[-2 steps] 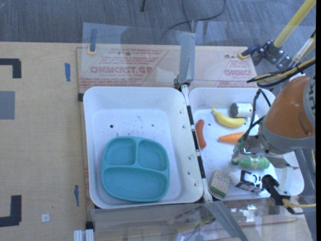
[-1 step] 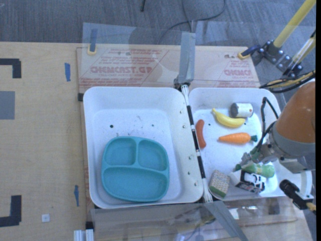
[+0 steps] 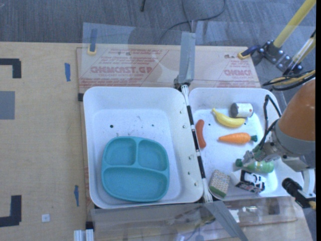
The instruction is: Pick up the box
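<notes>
Box [image 3: 219, 183] lying untouched against the near wall of the right bin [image 3: 228, 93], about seven o'clock there. Gripper [image 3: 255, 170] hovering at four o'clock over small clutter, jaw state impossible to tell. Pick not yet made; banana [image 3: 226, 118] farther off at twelve.

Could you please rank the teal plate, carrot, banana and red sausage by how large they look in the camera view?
1. Teal plate, by far the largest.
2. Carrot and banana look alike; no ranking.
3. Red sausage, slightly smaller.
</notes>
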Available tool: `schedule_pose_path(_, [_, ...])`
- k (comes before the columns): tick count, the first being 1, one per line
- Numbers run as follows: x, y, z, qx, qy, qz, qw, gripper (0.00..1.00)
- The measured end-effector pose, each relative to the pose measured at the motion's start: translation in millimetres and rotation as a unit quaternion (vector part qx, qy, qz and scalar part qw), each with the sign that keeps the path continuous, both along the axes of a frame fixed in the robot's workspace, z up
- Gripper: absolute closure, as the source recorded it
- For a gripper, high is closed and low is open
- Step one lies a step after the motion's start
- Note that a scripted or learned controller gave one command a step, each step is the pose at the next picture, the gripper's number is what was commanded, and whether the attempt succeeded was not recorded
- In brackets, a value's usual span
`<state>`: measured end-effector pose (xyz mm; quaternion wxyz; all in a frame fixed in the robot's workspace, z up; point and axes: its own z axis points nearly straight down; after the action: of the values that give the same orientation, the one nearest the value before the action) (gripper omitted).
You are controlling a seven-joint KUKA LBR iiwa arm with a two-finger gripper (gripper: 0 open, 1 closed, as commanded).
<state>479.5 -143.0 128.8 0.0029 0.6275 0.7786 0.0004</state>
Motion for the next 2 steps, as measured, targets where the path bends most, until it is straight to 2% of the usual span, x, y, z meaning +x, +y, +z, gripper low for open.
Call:
schedule_pose_path(1, [13.9,-50.1,-20.8,0.0009,0.001,-0.053,0.9986,1.0])
schedule_pose_path(2, [45.4,29.0,-38.8,0.0,-0.004,-0.047,0.9989,1.0])
